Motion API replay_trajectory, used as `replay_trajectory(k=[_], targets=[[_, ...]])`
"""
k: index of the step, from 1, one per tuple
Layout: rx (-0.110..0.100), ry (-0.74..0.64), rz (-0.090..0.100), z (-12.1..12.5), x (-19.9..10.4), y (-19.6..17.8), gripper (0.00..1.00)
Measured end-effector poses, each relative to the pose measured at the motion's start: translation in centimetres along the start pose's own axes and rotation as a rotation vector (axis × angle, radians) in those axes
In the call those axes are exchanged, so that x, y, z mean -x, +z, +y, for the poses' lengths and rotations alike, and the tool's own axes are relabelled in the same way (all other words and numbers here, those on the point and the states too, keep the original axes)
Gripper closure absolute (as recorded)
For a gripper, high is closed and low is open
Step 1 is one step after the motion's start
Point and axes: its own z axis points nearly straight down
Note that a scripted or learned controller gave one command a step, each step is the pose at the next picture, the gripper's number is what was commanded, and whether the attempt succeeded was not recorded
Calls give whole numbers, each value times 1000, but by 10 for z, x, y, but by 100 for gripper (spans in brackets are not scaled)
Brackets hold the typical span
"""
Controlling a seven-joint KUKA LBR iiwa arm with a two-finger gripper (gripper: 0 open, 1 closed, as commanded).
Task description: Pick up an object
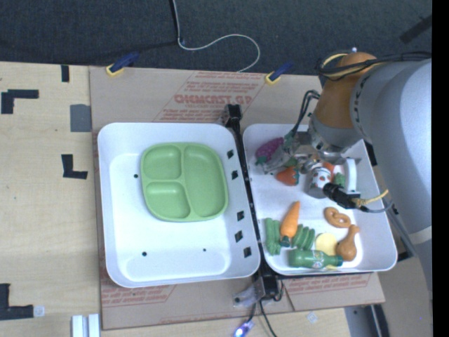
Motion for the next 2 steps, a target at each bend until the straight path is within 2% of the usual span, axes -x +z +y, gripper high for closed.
replay_trajectory(k=[1,2], targets=[[-5,2,2,-42,-29,0,0],[-3,1,1,-34,-27,0,0]])
